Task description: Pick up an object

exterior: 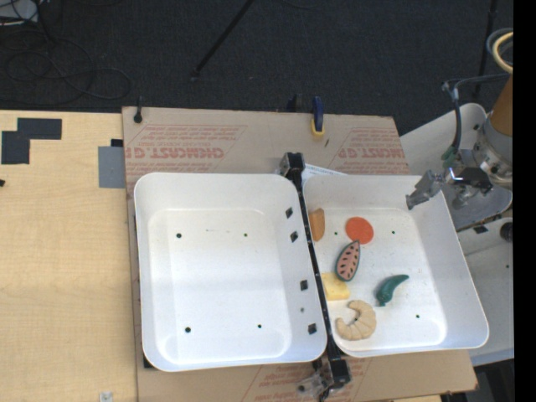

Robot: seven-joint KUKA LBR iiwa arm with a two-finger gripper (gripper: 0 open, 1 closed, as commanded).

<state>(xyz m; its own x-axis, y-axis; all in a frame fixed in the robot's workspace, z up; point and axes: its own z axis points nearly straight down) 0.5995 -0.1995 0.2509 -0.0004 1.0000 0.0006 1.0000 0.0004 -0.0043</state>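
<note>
The left bin [218, 270] carries nothing to grasp; all the candidates lie in the right bin [444, 249]. Along its left wall sit an orange piece [316, 223] and, lower, a yellow block [336, 288]. Toward the middle lie a red disc [360, 229], a watermelon slice [348, 260] just below it, a tan croissant-shaped piece [358, 320] near the front edge, and a teal curved piece [390, 288] to its right. The gripper [429, 186] hovers over the bin's back right corner, carrying nothing; whether it is apart or together I cannot tell. This looks like the approach step. Next it must move in over one item and descend; the red disc lies nearest.
</note>
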